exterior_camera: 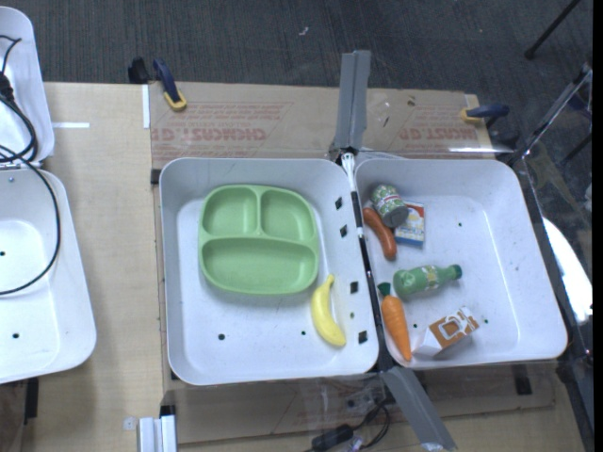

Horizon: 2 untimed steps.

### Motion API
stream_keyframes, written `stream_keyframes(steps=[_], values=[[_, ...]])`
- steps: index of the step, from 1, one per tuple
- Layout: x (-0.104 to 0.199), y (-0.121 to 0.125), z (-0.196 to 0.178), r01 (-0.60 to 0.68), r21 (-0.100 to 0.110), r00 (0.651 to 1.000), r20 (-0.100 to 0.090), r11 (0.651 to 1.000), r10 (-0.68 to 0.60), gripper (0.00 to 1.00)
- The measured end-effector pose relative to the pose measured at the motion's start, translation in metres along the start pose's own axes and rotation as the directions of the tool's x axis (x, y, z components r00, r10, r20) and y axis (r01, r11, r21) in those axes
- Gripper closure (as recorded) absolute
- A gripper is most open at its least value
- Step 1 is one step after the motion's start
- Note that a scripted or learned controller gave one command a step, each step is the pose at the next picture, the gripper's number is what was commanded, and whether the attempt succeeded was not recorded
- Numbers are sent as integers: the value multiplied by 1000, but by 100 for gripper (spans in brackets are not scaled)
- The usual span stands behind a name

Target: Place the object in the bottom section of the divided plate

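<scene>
Banana (327,314) lies on the left bin (245,347) floor just beside the green divided plate (203,243)'s lower-right rim, outside its bottom section (259,264), while carrot (395,323), bottle (426,278), sausage (380,231) and can (387,202) sit in the right bin (499,281); end effector state: can't tell.

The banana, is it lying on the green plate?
No, the banana lies on the bin floor beside the green plate, off its lower right corner.

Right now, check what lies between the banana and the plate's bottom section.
Nothing visible does. The banana lies on the left bin floor just off the green divided plate, by its lower right rim; the bottom section holds nothing.
</scene>
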<state>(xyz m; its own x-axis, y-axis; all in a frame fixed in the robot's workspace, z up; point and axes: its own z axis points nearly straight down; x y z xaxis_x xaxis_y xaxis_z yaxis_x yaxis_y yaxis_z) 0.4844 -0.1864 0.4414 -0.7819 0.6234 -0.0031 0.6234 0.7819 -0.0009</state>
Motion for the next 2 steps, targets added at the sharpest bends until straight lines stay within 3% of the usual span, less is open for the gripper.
stream_keyframes(steps=[1,2], values=[[-18,-31,0,93,0,996,1,996,-93,100],[-18,-31,0,-465,2,885,0,885,465,100]])
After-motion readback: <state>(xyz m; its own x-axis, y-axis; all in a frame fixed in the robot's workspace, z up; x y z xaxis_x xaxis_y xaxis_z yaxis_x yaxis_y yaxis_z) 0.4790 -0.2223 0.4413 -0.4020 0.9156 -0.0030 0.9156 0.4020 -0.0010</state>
